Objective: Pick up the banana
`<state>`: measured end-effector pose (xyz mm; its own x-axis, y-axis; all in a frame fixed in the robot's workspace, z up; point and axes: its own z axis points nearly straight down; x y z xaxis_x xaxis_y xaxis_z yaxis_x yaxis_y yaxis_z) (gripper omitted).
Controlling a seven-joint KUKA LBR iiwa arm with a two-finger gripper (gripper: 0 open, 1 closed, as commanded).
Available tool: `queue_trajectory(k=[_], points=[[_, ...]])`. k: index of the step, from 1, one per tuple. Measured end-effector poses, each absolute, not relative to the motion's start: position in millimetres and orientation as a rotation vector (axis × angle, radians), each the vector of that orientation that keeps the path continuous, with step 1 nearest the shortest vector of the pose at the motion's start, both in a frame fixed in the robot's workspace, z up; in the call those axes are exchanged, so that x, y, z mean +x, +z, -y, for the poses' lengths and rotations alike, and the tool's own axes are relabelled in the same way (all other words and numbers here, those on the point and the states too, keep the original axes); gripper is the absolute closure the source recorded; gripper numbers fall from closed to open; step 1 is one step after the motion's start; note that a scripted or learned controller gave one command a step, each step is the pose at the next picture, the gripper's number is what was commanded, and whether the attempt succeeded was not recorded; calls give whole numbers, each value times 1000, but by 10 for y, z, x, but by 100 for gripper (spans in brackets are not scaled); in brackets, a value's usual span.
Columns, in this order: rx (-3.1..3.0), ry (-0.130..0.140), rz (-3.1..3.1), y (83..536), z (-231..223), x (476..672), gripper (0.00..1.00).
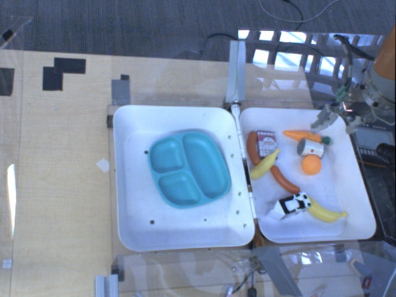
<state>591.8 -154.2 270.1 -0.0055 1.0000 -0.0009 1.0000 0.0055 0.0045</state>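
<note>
Fingers (pixel 335 115) above right bin's (pixel 365 184) far edge

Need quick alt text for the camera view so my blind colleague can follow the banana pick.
The tool hovers at the right bin's upper right edge, apart from two bananas: one near the bin's left wall, one near the front beside a black-and-white toy. The left bin holds a blue divided plate.
</note>
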Motion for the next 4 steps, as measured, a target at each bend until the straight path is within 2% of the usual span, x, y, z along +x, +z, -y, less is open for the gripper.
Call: queue_trajectory(k=[1, 2, 3, 4], points=[[2224, 3, -2216, 1071, 1618, 5336, 0], [2038, 13, -2372, 899, 1842, 4956, 0], [2031, 21, -2373, 1018, 1822, 4986, 100], [2324, 5, -2107, 2043, 1525, 5562, 100]])
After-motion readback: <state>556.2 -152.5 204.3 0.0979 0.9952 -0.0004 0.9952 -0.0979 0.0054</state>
